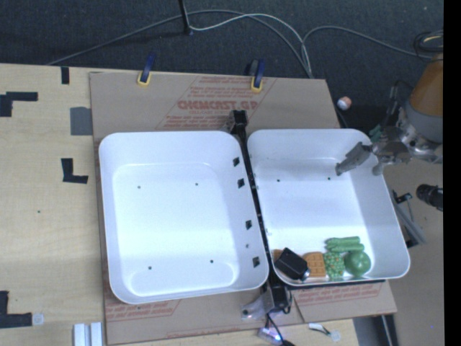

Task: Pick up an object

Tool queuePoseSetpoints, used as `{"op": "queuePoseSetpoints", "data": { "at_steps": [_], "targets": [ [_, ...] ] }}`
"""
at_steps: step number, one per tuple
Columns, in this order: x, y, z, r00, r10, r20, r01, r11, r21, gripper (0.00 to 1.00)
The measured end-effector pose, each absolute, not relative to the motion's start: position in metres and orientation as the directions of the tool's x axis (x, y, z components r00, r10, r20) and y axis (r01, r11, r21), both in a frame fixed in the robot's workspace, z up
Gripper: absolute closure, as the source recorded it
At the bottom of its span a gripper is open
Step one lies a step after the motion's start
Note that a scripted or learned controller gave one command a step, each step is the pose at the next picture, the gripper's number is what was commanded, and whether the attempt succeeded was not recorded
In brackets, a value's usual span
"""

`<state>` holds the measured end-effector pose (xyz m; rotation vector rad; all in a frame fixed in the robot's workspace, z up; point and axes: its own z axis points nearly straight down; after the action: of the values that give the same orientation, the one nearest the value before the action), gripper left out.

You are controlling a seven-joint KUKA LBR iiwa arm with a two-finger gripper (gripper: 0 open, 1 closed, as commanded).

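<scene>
A flat brown cardboard sheet point(216, 103) lies on the pale wooden surface point(43, 215). Two small clamps with blue handles point(147, 71) hold its far edge. On the sheet sit two shallow white plastic bins, side by side and touching. The left white bin point(173, 215) shows a bare white floor. A row of black clips point(248, 200) runs along the line where the two bins meet.

The right white bin point(324, 193) holds four small things, all bunched along its near wall. From left to right they are one black boxy block point(292, 264), one small orange waffle-like piece point(314, 262), one bumpy green piece like a corn cob point(338, 254), and one round shiny green ball point(358, 264). They sit just beside each other.

The grey metal gripper point(364, 158) hangs over the far right rim of the right bin, well apart from the four things. Its two fingers stand apart, open, with nothing between them. The grey arm with its orange band point(428, 92) reaches in from the right.
</scene>
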<state>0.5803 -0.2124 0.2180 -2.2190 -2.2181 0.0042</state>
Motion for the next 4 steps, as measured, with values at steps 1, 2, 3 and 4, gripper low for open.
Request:
{"op": "queuePoseSetpoints", "data": {
  "at_steps": [1,2,3,4],
  "targets": [
    [0.581,-0.212,0.220,0.000,1.000,0.000,1.000,0.000,0.000,0.00],
    [0.590,-0.215,0.169,-0.001,1.000,0.001,1.000,0.001,-0.005,0.00],
    [0.586,-0.207,0.124,-0.001,1.000,0.001,1.000,0.001,-0.003,0.00],
    [0.586,-0.207,0.088,-0.001,1.000,0.000,1.000,0.001,-0.001,0.00]
  ]
}}
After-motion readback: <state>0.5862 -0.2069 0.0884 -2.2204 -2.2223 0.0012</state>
